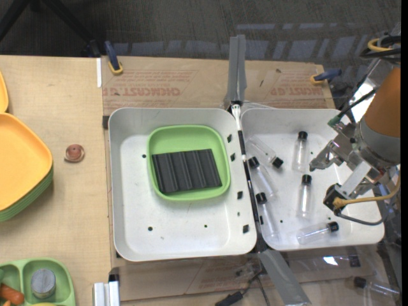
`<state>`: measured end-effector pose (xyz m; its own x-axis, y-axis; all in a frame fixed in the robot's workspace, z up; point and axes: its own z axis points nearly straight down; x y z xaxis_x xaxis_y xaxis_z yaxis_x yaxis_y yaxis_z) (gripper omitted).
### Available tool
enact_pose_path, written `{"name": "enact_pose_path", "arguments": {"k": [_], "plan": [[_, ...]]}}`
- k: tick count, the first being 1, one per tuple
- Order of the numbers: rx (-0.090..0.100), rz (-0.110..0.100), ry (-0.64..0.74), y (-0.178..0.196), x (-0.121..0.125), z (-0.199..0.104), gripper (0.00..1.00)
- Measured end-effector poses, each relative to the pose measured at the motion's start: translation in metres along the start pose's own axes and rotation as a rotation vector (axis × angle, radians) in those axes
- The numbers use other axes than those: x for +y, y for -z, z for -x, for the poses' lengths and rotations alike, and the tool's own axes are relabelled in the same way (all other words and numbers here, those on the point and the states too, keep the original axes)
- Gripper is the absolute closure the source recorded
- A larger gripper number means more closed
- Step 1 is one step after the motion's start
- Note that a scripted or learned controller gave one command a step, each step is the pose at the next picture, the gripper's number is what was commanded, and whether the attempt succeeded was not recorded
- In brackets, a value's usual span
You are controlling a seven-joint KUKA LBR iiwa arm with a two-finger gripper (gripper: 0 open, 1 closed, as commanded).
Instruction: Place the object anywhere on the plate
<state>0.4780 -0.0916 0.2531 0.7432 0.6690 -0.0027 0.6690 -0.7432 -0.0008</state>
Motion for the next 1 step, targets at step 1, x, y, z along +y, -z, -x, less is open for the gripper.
{"name": "enact_pose_path", "arguments": {"k": [1], "plan": [[0.001,0.001,-0.198,0.0003,-0.0172,-0.0159,0.00]]}}
